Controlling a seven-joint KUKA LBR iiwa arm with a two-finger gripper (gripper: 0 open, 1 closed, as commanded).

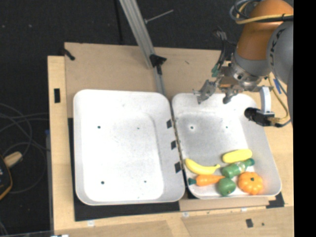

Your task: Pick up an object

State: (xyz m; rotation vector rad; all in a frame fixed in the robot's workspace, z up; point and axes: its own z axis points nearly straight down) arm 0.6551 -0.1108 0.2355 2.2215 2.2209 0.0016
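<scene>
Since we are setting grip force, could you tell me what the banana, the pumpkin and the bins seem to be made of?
Banana: probably moulded plastic; smooth, uniformly yellow, toy-like.
Pumpkin: likely the same; glossy orange, ribbed.
Bins: apparently hard white plastic, matt and faintly speckled, with rounded moulded corners. Hedged: the view is coarse.

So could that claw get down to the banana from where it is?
Probably yes. The claw hangs open over the far end of the right bin, and bare floor lies between it and the banana, which lies on top at the pile's edge.
</scene>
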